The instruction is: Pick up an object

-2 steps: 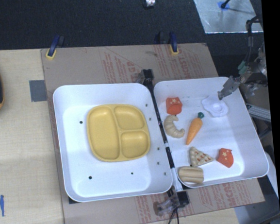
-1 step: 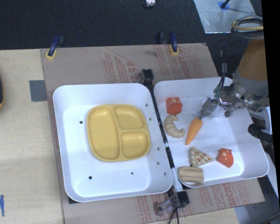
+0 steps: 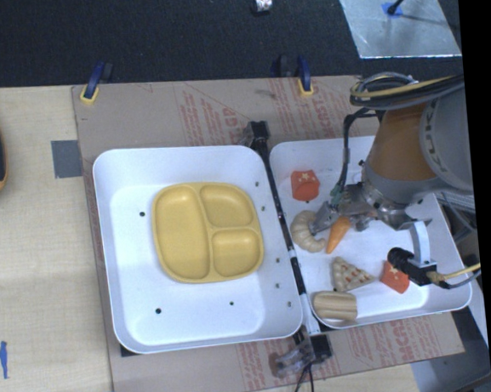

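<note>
Right bin [image 3: 443, 302], middle: gripper [image 3: 337, 223] low over a small orange carrot [image 3: 337, 234], tip toward the near edge. Fingers' state: impossible to tell. Just left, touching, a pale curved piece [image 3: 305, 233]. Toward the far-left corner, a red chunk [image 3: 305, 186]. Left bin [image 3: 128, 312]: yellow divided plate [image 3: 206, 231], centred.

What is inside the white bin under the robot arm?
The right bin holds a red piece, carrot, pale curved thing, pizza slice and bread roll. The arm covers its far side.
</note>
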`<move>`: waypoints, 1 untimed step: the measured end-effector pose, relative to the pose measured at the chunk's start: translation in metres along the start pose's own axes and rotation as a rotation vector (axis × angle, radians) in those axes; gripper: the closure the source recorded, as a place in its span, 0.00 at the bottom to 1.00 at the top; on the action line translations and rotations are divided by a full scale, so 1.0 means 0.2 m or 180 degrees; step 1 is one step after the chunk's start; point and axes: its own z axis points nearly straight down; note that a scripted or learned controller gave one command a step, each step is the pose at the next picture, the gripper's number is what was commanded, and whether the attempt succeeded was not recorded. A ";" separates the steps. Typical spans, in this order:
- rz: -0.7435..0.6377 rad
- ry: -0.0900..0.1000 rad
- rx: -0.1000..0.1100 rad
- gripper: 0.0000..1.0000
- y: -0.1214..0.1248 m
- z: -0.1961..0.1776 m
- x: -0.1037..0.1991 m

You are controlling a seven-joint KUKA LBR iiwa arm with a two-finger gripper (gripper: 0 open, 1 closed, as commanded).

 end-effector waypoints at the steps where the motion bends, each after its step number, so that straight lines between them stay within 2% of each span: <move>1: 0.0006 -0.0003 0.0008 1.00 0.00 -0.05 -0.01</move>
